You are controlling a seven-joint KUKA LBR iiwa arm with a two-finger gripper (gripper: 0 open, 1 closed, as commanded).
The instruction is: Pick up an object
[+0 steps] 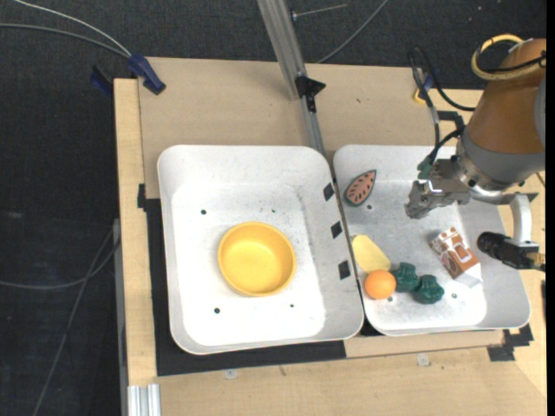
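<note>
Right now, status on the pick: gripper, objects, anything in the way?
Gripper over right bin, nothing seen held. Nearest: brown-and-white block, pink leaf-shaped piece. Orange ball touching green toy. Yellow bowl in left bin.

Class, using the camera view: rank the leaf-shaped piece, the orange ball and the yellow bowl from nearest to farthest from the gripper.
From the gripper:
1. Leaf-shaped piece, to its left in the same right bin, near the divider.
2. Orange ball, lower in that bin, near the front edge.
3. Yellow bowl, in the left bin.

Even overhead light, soft shadows, slight blur.
</note>
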